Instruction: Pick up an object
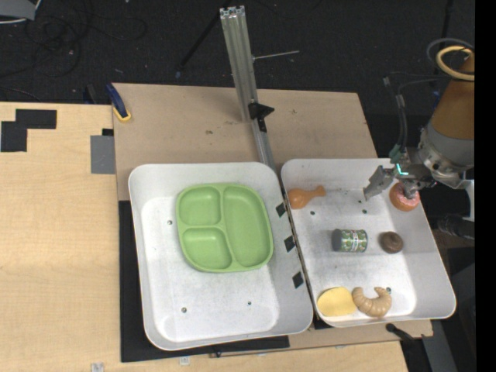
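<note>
gripper (382, 180) at upper right of right bin (442, 285), fingers look apart, nothing in them | peach ball (404, 198) just beside it at the right rim | can (350, 240) mid-bin (on its side) | green tray (225, 227) in left bin (155, 301)

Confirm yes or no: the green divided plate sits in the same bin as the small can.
No: the green divided plate lies in the left bin, the small can in the right bin.

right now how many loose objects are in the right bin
6: an orange drumstick-shaped toy at the upper left, a reddish ball by the gripper, a green can mid-bin, a brown lump beside it, a yellow piece and a tan croissant shape at the front.
</note>
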Available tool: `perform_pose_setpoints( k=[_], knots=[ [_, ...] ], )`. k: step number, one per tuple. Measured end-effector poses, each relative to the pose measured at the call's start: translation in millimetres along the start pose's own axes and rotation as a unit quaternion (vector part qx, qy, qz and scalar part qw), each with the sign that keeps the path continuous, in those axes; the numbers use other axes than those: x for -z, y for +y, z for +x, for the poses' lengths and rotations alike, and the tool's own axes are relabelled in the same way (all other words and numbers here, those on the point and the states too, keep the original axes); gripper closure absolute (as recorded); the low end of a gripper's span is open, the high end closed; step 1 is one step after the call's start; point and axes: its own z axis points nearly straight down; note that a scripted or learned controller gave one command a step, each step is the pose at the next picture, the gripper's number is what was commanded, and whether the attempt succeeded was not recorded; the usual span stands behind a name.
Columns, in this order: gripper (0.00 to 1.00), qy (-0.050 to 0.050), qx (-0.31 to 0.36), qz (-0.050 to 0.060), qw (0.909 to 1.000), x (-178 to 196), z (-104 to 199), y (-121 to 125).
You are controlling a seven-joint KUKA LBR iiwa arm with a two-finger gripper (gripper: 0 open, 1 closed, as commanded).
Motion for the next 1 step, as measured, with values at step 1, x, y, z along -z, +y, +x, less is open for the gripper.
perform_pose_setpoints(
  k=[1],
  knots=[
    [0.00,0.000,0.000,-0.002,1.0000,2.0,-0.1,1.1]
  ],
)
